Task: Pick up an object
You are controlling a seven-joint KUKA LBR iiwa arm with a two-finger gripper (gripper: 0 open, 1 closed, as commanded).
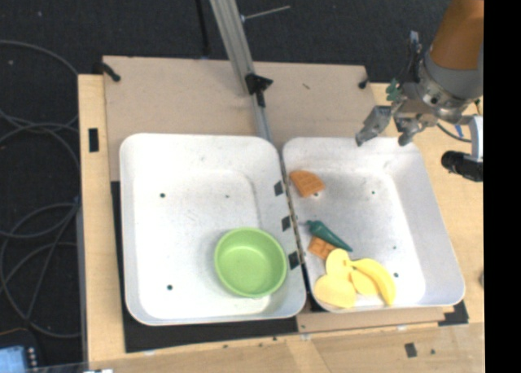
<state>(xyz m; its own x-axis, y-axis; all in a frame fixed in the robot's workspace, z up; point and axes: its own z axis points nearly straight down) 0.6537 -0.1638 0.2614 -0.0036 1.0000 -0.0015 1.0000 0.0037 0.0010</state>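
Hand (387,129) apparently open, nothing held, above right bin (423,200) rim.

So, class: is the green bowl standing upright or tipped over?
Upright. The green bowl sits in the left bin with its round opening facing up, inside visible and empty.

Lime-green bowl (251,261) in white speckled left bin (175,176), yellow bananas (358,280), orange piece (306,183), dark green-topped orange carrot (326,239), white right bin (407,200), tan bench (179,94), grey arm (456,78) banded orange.
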